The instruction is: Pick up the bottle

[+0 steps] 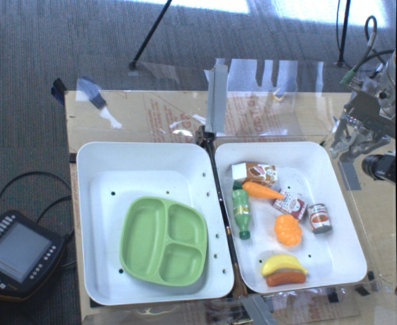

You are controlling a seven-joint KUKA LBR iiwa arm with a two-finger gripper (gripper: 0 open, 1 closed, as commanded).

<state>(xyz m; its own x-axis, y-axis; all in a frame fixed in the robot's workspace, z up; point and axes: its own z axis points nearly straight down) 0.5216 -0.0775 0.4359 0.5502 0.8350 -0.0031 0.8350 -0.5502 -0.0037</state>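
The green bottle (241, 213) lay on its side in the right bin (340, 249). It was close to the left wall of that bin, with its dark green cap pointing toward the front. Nothing was holding it.

Just beside the bottle, up and to the right, lay a toy carrot (262, 190). The fat end of the carrot almost touched the top of the bottle. Behind the carrot was a small box (254, 172) with a picture on it. To the right of the carrot lay a little red and white packet (290, 204). Next to that was a small can (319, 218) with a red label, tipped on its side. An orange fruit (287, 229) sat in front of the packet. Near the front of the bin was a yellow banana (283, 263), and a red sausage (286, 277) lay touching it along the front.

The left bin (97, 181) held a light green plate (164, 249) with three parts to it.

The gripper (352, 139) was up by the far right corner of the right bin, well apart from the bottle. It hung over the bench, just outside the bin wall. Its fingers looked spread apart, and there was nothing between them.

A black tablet (15, 252) with a grey screen lay on the floor to the left of the bench.
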